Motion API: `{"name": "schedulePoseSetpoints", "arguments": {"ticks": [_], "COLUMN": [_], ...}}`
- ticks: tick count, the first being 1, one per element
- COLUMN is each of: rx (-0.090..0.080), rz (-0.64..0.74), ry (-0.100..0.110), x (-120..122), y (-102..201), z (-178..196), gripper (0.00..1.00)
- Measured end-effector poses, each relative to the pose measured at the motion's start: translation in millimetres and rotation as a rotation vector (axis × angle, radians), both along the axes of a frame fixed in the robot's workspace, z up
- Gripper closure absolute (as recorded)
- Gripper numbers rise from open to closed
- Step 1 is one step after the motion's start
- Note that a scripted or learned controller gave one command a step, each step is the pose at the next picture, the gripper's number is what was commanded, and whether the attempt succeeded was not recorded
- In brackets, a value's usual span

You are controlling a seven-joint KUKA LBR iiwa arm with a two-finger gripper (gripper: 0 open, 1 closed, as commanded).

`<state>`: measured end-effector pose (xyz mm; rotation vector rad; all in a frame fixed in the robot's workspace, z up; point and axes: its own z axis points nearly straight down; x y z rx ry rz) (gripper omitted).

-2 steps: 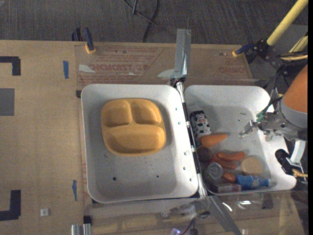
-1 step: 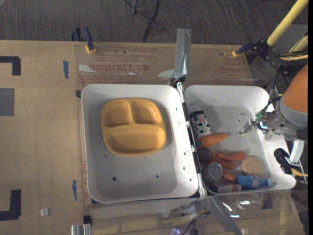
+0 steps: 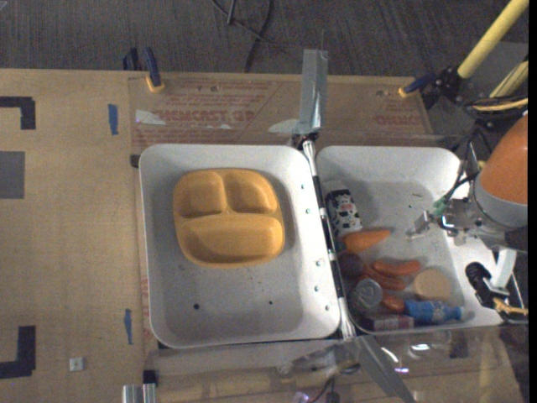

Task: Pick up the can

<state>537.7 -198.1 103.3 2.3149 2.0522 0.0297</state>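
The can (image 3: pixel 367 295) stands near the front left corner of the right bin (image 3: pixel 394 162), showing its round grey top. It is packed in among toy foods, with a dark brown piece (image 3: pixel 350 266) just behind it and a red piece (image 3: pixel 393 304) at its right. My gripper (image 3: pixel 430 217) hangs over the right half of the same bin, up and to the right of the can and well apart from it. Nothing is seen held in it. The arm's orange band (image 3: pixel 512 175) is at the view's right edge.
Around the can lie a cow-patterned carton (image 3: pixel 343 211), an orange carrot (image 3: pixel 366 240), a sausage (image 3: pixel 396 269), a tan round disc (image 3: pixel 433 285), a blue bottle (image 3: pixel 435 312) and a purple bar (image 3: pixel 384 321). The left bin (image 3: pixel 159 250) holds a yellow divided plate (image 3: pixel 227 217).
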Motion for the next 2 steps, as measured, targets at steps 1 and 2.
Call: {"name": "schedulePoseSetpoints", "arguments": {"ticks": [1,2], "rx": [0.009,0.019], "rz": [0.093,0.136], "ry": [0.012,0.044], "x": [118.6,100.4], "y": [-3.3,46.3], "z": [0.1,-16.0], "gripper": [0.0,0.0]}}
